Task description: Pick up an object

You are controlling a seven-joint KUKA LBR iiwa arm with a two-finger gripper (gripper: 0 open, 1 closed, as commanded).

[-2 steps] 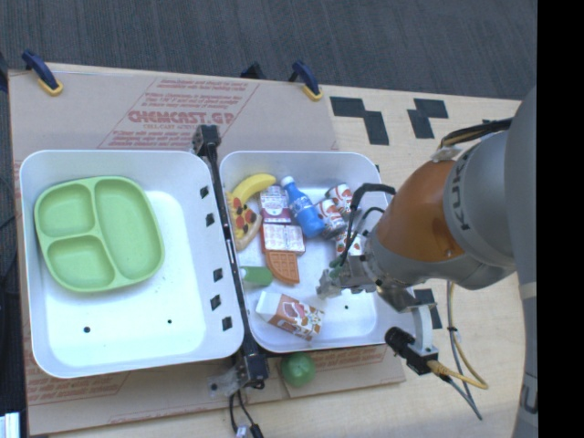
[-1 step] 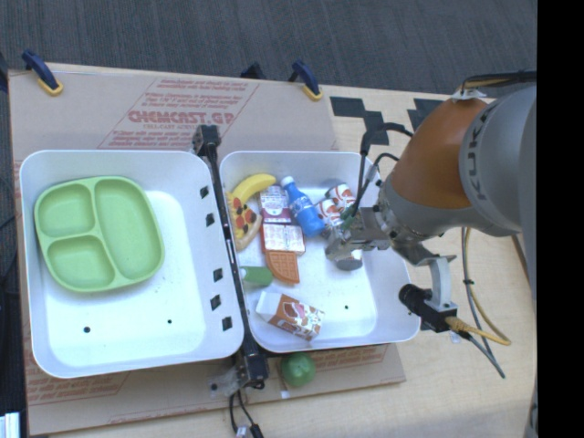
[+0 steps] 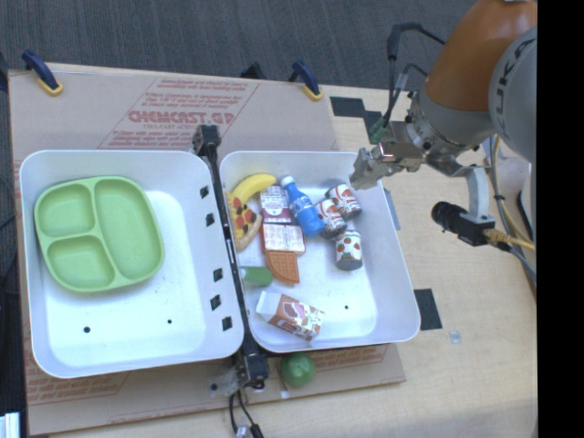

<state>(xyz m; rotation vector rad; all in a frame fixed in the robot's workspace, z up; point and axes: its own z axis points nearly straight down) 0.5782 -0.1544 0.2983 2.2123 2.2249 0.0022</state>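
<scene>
Lowest in view, beyond the bins' near rims, a small green ball-like thing (image 3: 297, 369) on the cardboard sheet (image 3: 182, 108), just beside the black clip (image 3: 246, 370) joining the two bins. Just above that, inside the right bin (image 3: 401, 308), a juice carton (image 3: 290, 317) lying on its side near the front wall. Further in, a loose cluster: a small green piece (image 3: 256, 276) against the divider, an orange waffle-patterned piece (image 3: 284, 267), a red-and-white packet (image 3: 281, 238), a pizza slice (image 3: 245, 222), a yellow banana (image 3: 252, 188) curved along the far left corner, a blue bottle (image 3: 299, 205) lying slantwise, and three small cans (image 3: 348, 249) to the right, one lower and two nearer the far right corner. Off to the left, in the left bin (image 3: 119, 349), a green divided plate (image 3: 98, 233) toward the far left, well apart from everything else. At the far right corner of the right bin, the gripper (image 3: 363, 170) hanging over the rim, just beyond the uppermost can (image 3: 344, 199) and near the bottle's cap end, with nothing visible between its tips; open or closed, cannot tell from this slant. Behind it, the grey wrist and orange band of the arm (image 3: 474, 53) reaching in from the right. At the far edge, blue clamps (image 3: 306, 78) pinning the cardboard, one at the left corner and one near the middle
</scene>
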